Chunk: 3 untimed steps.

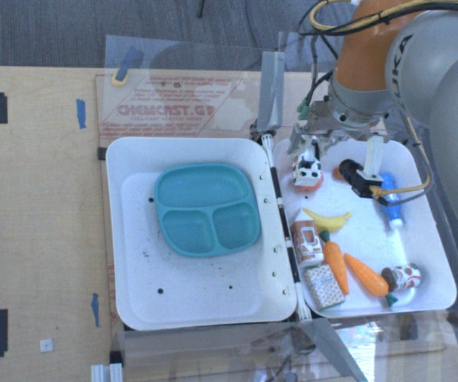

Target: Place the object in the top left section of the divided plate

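The pincer (pixel 315 143) hangs over the right bin (pixel 432 213), its grip state unclear, just above a cow toy (pixel 307 172); the teal divided plate (pixel 207 208) lies well left.

Grey arm entering from two o'clock, orange band above the wrist near one o'clock, wrist pointing down toward the bench, gripper (pixel 315 140) low beneath it, just right of twelve o'clock from centre
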Motion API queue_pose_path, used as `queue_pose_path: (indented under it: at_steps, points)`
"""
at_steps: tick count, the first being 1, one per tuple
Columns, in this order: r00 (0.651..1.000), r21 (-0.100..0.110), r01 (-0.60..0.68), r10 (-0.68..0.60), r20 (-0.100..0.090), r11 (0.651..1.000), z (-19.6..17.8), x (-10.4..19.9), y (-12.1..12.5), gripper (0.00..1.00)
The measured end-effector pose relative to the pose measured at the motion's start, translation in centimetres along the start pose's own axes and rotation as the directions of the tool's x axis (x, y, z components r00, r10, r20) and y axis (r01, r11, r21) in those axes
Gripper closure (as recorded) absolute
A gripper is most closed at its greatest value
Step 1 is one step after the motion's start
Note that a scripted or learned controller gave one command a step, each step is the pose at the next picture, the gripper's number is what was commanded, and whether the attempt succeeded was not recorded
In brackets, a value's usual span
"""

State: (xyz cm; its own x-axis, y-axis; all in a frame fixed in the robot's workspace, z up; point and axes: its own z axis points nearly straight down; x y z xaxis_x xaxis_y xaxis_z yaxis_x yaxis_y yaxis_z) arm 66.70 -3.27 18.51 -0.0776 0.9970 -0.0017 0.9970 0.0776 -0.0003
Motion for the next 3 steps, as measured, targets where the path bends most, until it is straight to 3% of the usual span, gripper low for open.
queue_pose_path:
  at_steps: [1, 2, 3]
  points:
    - [0.985, -0.004, 0.173, -0.173, 0.001, 0.985, -11.1, -0.8, -0.3, 1.00]
    - [0.982, 0.000, 0.187, -0.187, -0.002, 0.982, -3.0, 5.1, -6.8, 1.00]
    - [0.979, 0.001, 0.206, -0.206, -0.002, 0.979, 0.1, 10.9, -9.2, 1.00]
